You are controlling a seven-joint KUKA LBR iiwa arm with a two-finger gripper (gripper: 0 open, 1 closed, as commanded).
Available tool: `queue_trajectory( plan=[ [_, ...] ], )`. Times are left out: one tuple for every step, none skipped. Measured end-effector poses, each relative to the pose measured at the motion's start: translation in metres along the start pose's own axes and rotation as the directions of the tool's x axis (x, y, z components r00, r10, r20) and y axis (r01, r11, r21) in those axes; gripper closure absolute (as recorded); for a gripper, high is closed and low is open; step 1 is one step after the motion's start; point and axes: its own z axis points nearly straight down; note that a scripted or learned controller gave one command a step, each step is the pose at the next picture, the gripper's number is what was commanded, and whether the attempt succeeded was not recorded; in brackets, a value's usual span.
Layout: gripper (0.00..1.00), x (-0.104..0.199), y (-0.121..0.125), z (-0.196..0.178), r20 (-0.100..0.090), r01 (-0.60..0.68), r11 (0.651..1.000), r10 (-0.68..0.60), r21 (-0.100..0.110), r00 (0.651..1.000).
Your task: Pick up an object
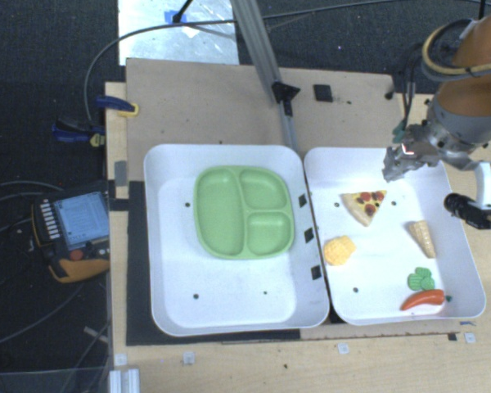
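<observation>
End effector [395, 169] hovers near pizza slice [365, 205] (corn [339, 250] apart).

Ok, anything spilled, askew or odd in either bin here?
Nothing stands out. The green plate lies flat in the left bin; pizza slice, corn, cone and sausage lie apart in the right bin, gripper above its far edge.

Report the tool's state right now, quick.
Tool: cannot be told whether open or closed; it hangs over the far edge of the right shallow white bin, just beyond the toy pizza slice, with nothing seen in it.
</observation>
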Motion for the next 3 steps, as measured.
queue_trajectory(
  plan=[
    [1.00,0.050,-0.015,0.010,-0.001,0.000,1.000,0.000,0.003,1.000],
    [1.00,0.112,-0.027,0.014,-0.001,0.001,1.000,-0.001,0.004,1.000],
    [1.00,0.172,-0.048,0.013,-0.001,0.001,1.000,-0.001,0.004,1.000]
  ],
)
